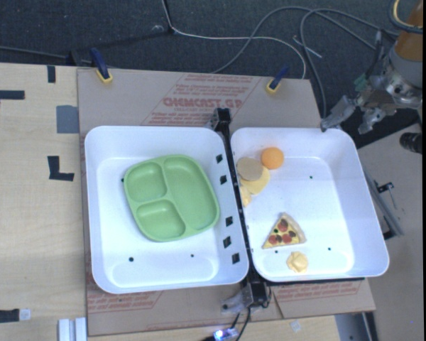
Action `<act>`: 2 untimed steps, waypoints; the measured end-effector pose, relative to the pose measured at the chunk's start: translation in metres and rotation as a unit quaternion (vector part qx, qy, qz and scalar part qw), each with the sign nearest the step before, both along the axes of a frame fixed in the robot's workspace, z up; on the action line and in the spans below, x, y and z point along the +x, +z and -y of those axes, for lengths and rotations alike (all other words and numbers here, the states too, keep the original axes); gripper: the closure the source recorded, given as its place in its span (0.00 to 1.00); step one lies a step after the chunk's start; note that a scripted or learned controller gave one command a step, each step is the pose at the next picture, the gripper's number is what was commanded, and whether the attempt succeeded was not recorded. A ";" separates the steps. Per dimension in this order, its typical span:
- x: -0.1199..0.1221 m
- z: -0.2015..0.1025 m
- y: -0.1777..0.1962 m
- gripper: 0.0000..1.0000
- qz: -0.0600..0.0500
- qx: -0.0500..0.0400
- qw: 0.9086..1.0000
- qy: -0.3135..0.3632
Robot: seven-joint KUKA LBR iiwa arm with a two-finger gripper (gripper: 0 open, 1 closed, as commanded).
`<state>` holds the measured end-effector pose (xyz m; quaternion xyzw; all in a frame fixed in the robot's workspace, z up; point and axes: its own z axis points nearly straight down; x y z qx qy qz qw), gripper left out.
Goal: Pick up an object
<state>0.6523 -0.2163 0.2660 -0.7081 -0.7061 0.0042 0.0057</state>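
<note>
Gripper [349, 111] hangs above the right bin's [355, 190] far-right corner, outside the rim; fingers spread apart w/ nothing between them. Right bin, smooth white plastic, holds a round orange ball [272, 158], flat tan disc [250, 169] on pale yellow slices [257, 183], triangular pizza slice [283, 232] w/ dark toppings, and a lumpy yellow piece [297, 262]. Left bin [99, 190] has a glossy green tray [170, 197] w/ 3 compartments, rounded corners.

The grey arm with the orange band [410, 27] comes in at the top right corner, wrist angled down and to the left. Its two-finger metal tool [351, 116] hangs with the dark fingers spread apart, nothing between them.
</note>
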 end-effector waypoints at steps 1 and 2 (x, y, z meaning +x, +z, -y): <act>0.002 -0.001 0.009 0.00 0.006 -0.001 1.000 0.002; 0.002 -0.004 -0.034 0.00 0.005 -0.002 1.000 0.002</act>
